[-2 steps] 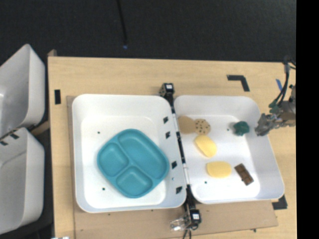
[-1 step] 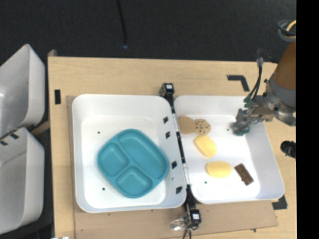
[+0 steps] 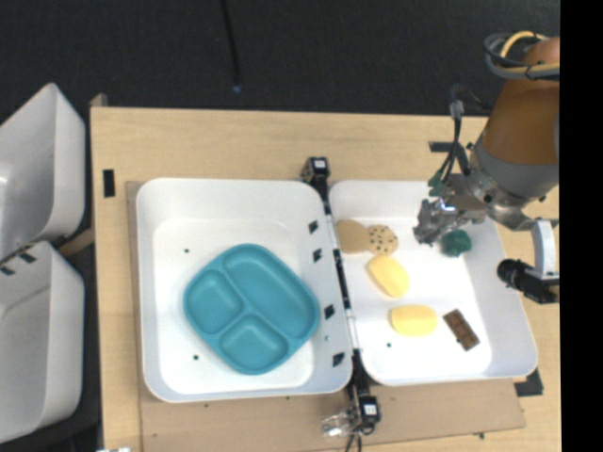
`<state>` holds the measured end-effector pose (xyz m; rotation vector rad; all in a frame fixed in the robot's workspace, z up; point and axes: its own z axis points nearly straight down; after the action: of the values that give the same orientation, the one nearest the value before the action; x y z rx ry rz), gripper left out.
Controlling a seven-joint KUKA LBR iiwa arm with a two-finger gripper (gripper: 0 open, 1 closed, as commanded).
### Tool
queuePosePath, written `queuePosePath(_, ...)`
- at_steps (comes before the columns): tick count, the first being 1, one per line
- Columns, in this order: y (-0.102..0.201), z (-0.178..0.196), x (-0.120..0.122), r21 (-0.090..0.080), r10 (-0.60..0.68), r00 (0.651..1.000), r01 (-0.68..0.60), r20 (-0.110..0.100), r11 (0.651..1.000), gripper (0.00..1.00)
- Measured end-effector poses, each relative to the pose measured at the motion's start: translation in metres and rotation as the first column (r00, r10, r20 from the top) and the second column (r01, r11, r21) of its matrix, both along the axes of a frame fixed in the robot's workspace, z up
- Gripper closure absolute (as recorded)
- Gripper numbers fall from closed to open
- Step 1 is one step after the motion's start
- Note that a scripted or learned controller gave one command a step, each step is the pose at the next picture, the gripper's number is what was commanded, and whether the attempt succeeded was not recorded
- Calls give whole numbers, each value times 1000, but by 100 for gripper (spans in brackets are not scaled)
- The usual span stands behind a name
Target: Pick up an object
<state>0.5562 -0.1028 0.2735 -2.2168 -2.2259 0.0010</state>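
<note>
Pale wood bench (image 3: 217, 139) carries two white bins side by side; the left bin (image 3: 155, 252) holds a blue divided plate (image 3: 250, 307). Taking the right bin (image 3: 509, 347) as landmark, the gripper (image 3: 435, 222) hangs over its far side, and whether it is open or closed cannot be told. A small green object (image 3: 457, 243) lies just beside it, toward the arm. Nearer the bin's middle lie two yellow lumps (image 3: 388, 276), a cookie (image 3: 381, 240) and a brown bar (image 3: 461, 329).
</note>
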Motion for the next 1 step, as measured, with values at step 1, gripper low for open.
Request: queuePosePath(1, 52, -18, 14, 1, 1, 1000, -1, -2, 1000, 100)
